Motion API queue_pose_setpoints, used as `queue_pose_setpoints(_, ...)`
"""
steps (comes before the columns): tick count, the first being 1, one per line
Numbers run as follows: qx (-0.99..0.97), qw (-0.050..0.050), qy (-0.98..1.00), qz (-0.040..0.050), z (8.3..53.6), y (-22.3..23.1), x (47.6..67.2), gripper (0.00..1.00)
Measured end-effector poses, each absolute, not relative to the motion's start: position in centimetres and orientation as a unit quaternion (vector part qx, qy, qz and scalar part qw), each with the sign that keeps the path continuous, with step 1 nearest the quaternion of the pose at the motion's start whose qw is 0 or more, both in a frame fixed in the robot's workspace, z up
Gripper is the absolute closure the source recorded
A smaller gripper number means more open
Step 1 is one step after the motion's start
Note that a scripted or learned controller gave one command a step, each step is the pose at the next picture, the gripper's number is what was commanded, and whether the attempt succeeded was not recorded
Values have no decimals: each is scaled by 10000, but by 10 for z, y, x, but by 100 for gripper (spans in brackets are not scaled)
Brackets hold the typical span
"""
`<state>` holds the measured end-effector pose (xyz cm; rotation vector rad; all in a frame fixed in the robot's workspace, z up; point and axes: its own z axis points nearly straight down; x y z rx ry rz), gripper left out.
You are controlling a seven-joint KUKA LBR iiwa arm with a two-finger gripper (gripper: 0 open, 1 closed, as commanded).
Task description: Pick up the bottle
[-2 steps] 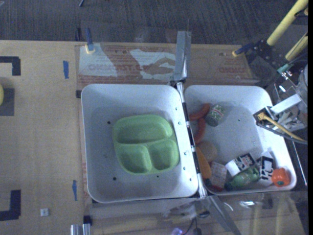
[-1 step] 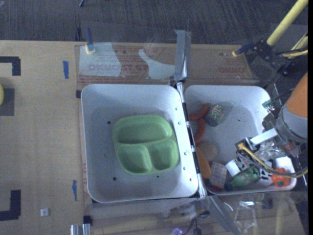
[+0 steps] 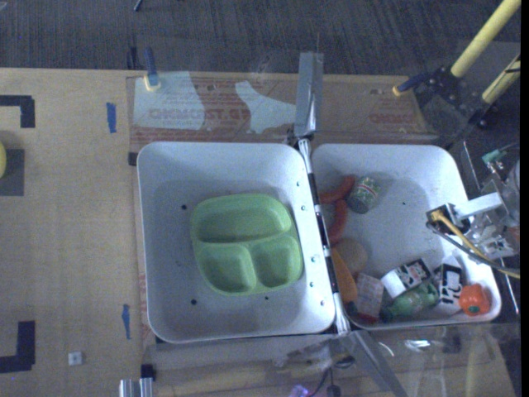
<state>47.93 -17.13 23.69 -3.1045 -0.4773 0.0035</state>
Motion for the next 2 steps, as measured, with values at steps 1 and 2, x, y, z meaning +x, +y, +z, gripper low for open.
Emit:
queue_pose_setpoints(1, -9564, -4, -2922, 4, 371, -199, 480, 100)
queue_pose_setpoints(2, -9730, 18, -2310, 19, 180, -171, 479, 100)
